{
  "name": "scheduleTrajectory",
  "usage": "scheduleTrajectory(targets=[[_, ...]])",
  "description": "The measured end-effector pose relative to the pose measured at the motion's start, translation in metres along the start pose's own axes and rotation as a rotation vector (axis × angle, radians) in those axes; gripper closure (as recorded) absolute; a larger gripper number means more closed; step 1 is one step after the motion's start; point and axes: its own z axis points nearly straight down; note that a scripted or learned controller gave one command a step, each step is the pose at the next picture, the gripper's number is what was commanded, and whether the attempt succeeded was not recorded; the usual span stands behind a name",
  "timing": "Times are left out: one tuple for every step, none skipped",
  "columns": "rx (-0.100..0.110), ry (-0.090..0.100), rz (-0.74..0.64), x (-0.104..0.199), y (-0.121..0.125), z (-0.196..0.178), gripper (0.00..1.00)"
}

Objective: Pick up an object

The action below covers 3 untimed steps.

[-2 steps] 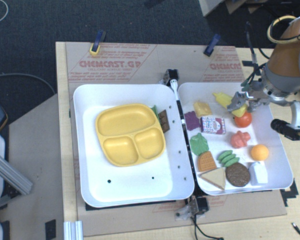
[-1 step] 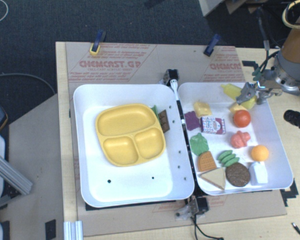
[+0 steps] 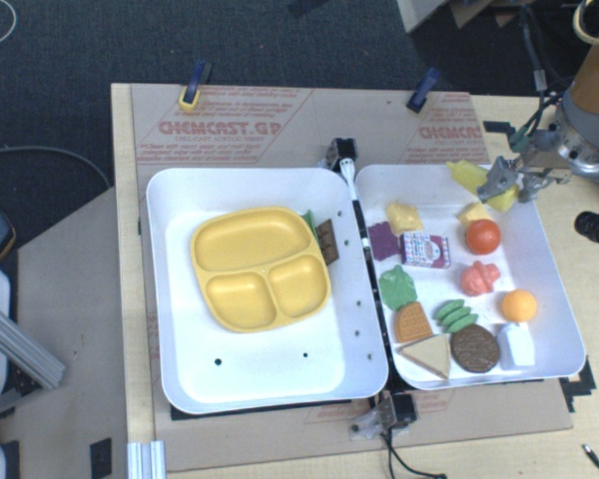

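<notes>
— Nearest the lens, what sits at the front rim of the right bin (image 3: 569, 352)?

— Front row there: a tan wedge (image 3: 428, 355), a brown round cookie (image 3: 475, 348) and a white block (image 3: 518, 344), all close to the front wall. Behind them lie an orange waffle piece (image 3: 412, 321), green pods (image 3: 456, 315) and an orange ball (image 3: 519, 306).

— And the pincer?

— The pincer (image 3: 503, 182) hangs over the far right corner of that bin, just beside a yellow piece (image 3: 468, 175) on its left. Whether its fingers are apart or together, I cannot tell; nothing shows between them. A red tomato (image 3: 483, 236) lies just in front of it, with a pink piece (image 3: 479, 277) further forward.

— Room to move?

— Tight. The right bin is crowded, and the yellow piece lies near the far wall. The left bin (image 3: 170, 267) has bare floor in front of the yellow divided plate (image 3: 261, 266).

— Which way does the yellow piece run?

— Its long axis slants from far-left toward near-right, toward the pincer.
</notes>
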Motion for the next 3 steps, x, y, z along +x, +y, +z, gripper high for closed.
scheduleTrajectory(targets=[[0.009, 0.005, -0.004, 0.048, -0.013, 0.008, 1.00], [0.008, 0.005, -0.004, 0.098, -0.026, 0.005, 1.00], [0.010, 0.005, -0.003, 0.143, -0.057, 0.012, 1.00]])
